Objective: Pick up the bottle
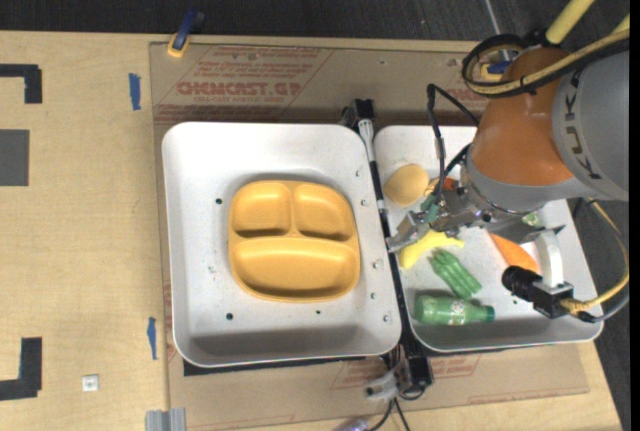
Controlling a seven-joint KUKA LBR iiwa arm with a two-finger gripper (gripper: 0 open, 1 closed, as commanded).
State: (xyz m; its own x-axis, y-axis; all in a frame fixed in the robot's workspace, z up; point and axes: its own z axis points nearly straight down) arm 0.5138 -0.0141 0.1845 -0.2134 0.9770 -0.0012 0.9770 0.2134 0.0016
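- Hand [432,219] hovers low at the right bin's [560,334] left side; whether it is released or clenched, I cannot tell
- Green bottle [455,311] lies flat nearer, by the near wall; the hand may catch the green toy [450,271] or yellow piece [425,249] instead

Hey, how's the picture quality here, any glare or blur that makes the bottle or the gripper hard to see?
In the camera view, lighting is even and soft; the white bins look bright but not blown out. The green bottle lies sharp enough to make out, unshadowed. The gripper is small, cluttered and partly under the arm, so its detail is murky. Slight wide-angle slant overall.
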